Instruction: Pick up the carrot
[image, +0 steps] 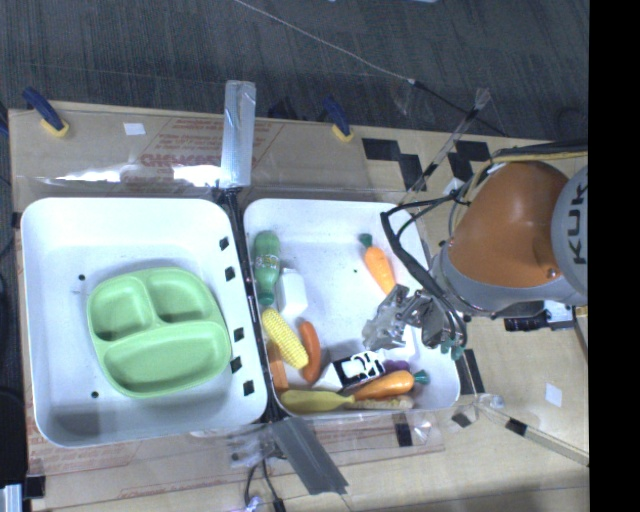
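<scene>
The carrot (379, 268) is small and orange with a green top, and lies in the right bin (330, 215) near its back right wall. My gripper (398, 320) hangs over the right side of that bin, just in front of the carrot's lower end and slightly to its right. Nothing shows in the gripper. The arm's orange band (505, 225) sits to the right, over the bin's edge.
In the right bin lie a green bottle (265, 260), a white block (292, 294), a corn cob (284, 338), a red sausage (311, 352), a banana (315, 401), a black-and-white piece (357, 368) and a long orange vegetable (385, 384). A green divided plate (158, 328) sits in the left bin (60, 225).
</scene>
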